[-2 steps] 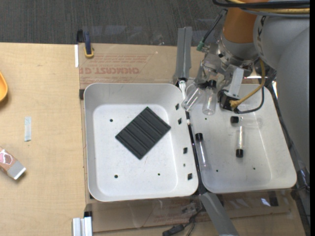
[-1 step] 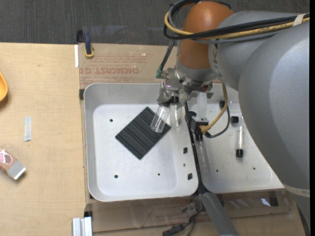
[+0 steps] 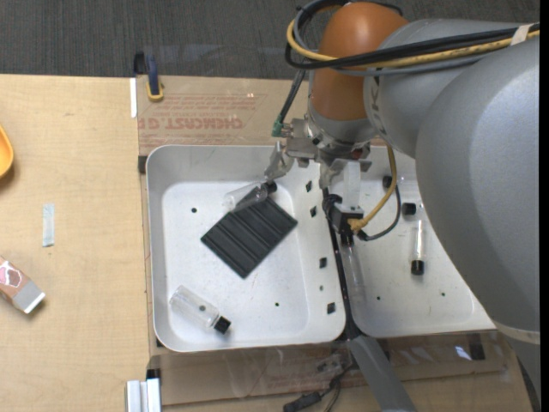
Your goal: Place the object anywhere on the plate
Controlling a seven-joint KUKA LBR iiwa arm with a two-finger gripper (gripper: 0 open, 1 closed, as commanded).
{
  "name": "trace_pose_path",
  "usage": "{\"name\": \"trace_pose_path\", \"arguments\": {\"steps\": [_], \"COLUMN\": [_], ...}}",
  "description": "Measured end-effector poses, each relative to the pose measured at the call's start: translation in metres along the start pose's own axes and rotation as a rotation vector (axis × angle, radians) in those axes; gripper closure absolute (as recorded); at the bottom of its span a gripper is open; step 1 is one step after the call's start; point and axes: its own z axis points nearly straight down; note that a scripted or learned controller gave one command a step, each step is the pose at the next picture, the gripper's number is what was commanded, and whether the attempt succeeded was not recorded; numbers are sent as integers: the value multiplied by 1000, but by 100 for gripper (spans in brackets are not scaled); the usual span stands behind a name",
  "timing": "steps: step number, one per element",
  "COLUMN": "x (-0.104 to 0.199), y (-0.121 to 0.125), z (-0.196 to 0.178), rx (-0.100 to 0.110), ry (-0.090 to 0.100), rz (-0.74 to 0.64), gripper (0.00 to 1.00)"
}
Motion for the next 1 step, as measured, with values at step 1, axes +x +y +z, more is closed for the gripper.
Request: {"name": "trace_pose_path", "arguments": {"steps": [1], "x": [-4], "y": [38], "z": [-64], "rx": [-7], "ry": [0], "rz": [-478], "gripper": [0]}}
